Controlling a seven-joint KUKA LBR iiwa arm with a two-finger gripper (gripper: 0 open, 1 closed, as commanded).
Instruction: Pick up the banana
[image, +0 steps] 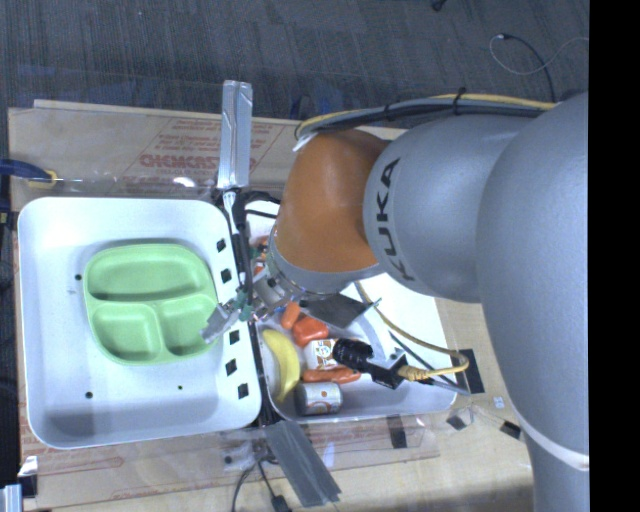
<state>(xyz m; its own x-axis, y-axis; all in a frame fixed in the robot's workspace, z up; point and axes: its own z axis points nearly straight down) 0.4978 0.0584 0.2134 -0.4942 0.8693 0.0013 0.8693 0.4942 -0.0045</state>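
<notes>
In the camera view, the grey arm (470, 170) and its orange band (325, 205) cover most of the right bin (425, 403), so only that bin's near-left corner and a strip of its near wall can be seen. The banana (281, 362) lies in that exposed corner, close along the wall dividing the two bins, its far end running up under the wrist. Just to its right is a clutter of small things: an orange piece (300, 322), partly under the arm, a reddish-orange one (332, 376) and a small round container (320, 398) by the near wall. What these are is hard to make out, and whatever lies farther back in the bin is hidden.

The gripper (222, 320) reaches out from under the wrist across the divider and sits at the right edge of the green compartment tray (140, 295) in the left bin (50, 250), apart from the banana. It is small and blurred here, so whether it is wide or narrow cannot be told, and nothing can be seen in it.

The left bin has bare white floor all round the tray, widest along the near side. The table (480, 432) shows past the right bin's near corner.
</notes>
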